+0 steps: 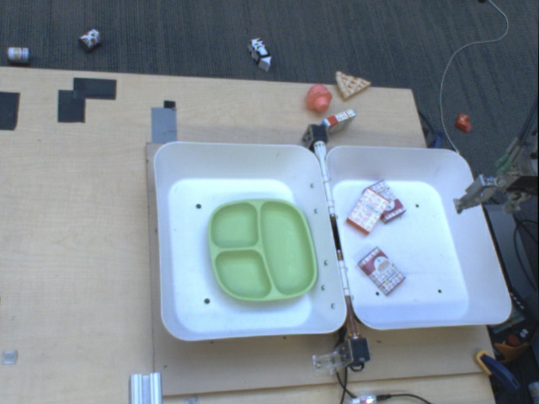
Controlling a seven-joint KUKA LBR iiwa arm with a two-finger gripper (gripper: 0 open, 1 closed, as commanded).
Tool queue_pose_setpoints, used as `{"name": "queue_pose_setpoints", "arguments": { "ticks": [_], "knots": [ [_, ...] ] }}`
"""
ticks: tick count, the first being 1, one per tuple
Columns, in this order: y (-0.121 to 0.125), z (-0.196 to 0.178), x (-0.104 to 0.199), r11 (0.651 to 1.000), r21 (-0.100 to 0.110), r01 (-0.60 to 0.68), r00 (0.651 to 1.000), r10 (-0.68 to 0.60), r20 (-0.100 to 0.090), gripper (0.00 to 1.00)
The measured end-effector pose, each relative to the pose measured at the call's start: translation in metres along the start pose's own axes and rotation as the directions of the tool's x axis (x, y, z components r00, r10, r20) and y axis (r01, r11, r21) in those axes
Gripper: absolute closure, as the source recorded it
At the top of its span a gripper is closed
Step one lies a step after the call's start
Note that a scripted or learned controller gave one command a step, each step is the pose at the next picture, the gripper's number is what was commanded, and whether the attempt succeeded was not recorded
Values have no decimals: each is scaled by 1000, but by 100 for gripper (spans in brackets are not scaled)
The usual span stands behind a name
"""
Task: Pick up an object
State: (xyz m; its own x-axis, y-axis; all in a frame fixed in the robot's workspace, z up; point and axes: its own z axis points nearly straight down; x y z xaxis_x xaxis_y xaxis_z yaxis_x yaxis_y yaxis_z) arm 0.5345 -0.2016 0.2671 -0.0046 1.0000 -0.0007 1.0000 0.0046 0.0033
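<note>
Camera view gives me two white bins side by side: the left bin (181, 225) holds a green divided tray (262, 249), the right bin (446, 251) holds three small red-and-white packets, two of them touching near the top (368, 209) (392, 211) and one lower down (381, 271). My gripper (477, 194) sits at the right bin's outer rim, well apart from the packets. I cannot tell its state.

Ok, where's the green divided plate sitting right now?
The green divided plate lies flat in the middle of the left bin in the camera view, across the centre divider from the small red-and-white packets in the right bin.
</note>
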Motion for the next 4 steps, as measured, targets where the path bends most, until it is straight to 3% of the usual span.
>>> {"name": "queue_pose_setpoints", "arguments": {
  "ticks": [1,2,3,4],
  "knots": [
    [-20,156,-1,1000,3,-3,1000,3,-1,0],
    [-39,180,44,1000,-6,-2,1000,2,2,0],
    [-37,169,44,1000,-12,0,1000,0,3,100],
    [-37,169,44,1000,-11,0,1000,0,3,0]
  ]
}}
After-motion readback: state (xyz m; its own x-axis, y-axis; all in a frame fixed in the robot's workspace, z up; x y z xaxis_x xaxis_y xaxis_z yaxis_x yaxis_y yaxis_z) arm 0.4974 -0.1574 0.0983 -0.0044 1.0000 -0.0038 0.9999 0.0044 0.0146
